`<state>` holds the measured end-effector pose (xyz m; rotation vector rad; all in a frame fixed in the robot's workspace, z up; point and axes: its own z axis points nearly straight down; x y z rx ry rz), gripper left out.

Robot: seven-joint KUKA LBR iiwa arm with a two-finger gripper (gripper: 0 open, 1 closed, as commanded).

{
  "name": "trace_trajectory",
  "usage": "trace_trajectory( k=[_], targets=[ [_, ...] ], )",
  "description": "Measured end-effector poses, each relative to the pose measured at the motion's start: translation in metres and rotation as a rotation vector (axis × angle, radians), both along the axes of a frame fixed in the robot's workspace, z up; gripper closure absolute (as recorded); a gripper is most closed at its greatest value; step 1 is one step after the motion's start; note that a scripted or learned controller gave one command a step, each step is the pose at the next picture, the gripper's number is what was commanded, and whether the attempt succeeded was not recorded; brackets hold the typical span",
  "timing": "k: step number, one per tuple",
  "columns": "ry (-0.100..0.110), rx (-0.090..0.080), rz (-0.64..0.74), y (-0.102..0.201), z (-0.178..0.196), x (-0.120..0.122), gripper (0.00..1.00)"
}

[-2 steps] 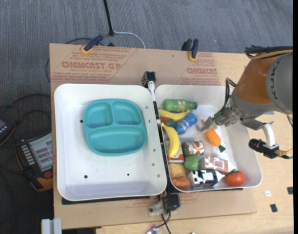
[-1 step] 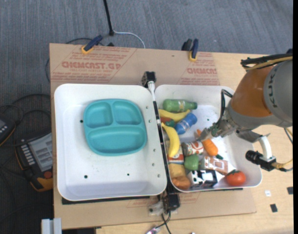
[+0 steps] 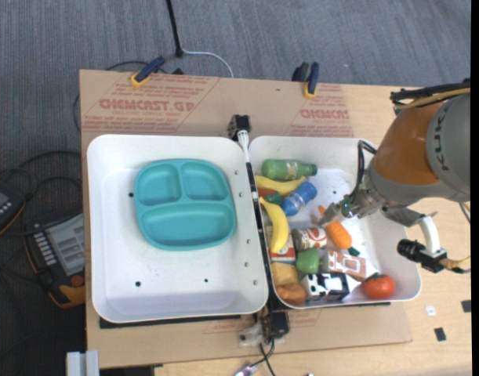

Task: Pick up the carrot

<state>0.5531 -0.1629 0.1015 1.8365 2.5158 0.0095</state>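
Just below my gripper (image 3: 347, 208) lies the carrot (image 3: 339, 234), resting among the clutter in the right bin (image 3: 411, 288) (whether the gripper is spread or pinched, I cannot tell). I judge the approach done, the grasp and lift remaining.

The single camera hangs above the bench (image 3: 106, 92) and looks down at a slant, far enough off to take in both white bins (the left bin (image 3: 114, 288) and the right bin (image 3: 341, 143)) along with the grey carpet (image 3: 67, 22) beyond. The arm (image 3: 415, 159) enters from the right edge.
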Motion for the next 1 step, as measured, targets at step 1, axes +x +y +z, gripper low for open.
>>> trace_trajectory(
  k=[1],
  targets=[
    [0.023,0.011,-0.045,0.0607,0.1176,-0.0456,1.00]
  ],
)
